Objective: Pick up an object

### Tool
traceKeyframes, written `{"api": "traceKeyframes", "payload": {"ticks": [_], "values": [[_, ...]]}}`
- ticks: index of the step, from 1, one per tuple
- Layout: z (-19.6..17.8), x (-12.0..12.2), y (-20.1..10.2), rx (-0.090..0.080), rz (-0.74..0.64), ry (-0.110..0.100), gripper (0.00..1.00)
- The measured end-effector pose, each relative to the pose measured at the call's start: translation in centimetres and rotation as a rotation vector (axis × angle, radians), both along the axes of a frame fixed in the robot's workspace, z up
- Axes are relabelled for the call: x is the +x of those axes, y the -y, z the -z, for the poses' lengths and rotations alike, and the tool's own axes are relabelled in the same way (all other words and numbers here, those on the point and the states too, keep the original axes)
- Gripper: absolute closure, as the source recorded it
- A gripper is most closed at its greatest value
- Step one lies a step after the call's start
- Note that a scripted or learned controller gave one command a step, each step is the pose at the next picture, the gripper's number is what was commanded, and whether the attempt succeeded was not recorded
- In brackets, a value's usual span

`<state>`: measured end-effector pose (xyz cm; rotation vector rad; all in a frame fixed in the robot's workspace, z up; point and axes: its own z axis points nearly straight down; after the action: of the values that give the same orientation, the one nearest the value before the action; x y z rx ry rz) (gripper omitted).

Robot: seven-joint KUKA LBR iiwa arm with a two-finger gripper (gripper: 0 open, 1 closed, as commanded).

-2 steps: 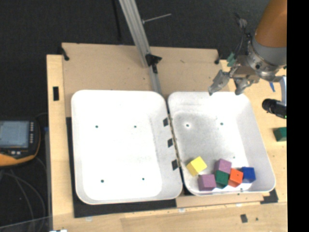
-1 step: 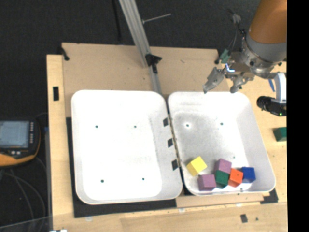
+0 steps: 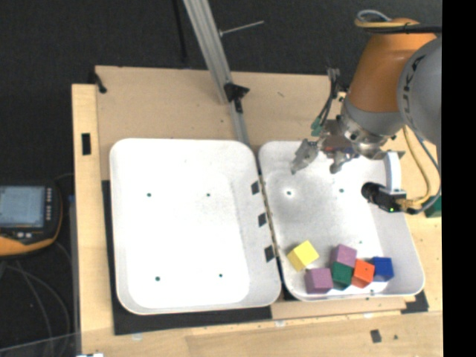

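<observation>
1. The gripper (image 3: 317, 158) was seen above the far part of the right bin (image 3: 320, 199), with its two fingers spread apart and nothing held between them

2. The blocks were gathered at the near edge of the right bin, well apart from the gripper: a yellow block (image 3: 303, 255), two purple blocks (image 3: 344, 256) (image 3: 318, 280), a green block (image 3: 341, 274), an orange block (image 3: 363, 272) and a blue block (image 3: 382, 267)

3. The yellow block lay a little aside from the others, so it was judged the easiest one to be taken, because the fingers could be placed around it without pushing a neighbour

4. The other blocks were packed close, some touching, and a grasp there was judged more likely to fail

5. The left bin (image 3: 186, 222) was seen beside the right one

6. The task was judged as not yet done, since no block was lifted
</observation>
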<state>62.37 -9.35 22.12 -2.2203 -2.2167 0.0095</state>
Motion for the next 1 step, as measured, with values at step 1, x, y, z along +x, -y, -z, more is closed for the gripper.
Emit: {"api": "traceKeyframes", "payload": {"ticks": [1], "values": [[-0.52,0.16,-0.04,0.002,0.002,0.009,0.0]]}}
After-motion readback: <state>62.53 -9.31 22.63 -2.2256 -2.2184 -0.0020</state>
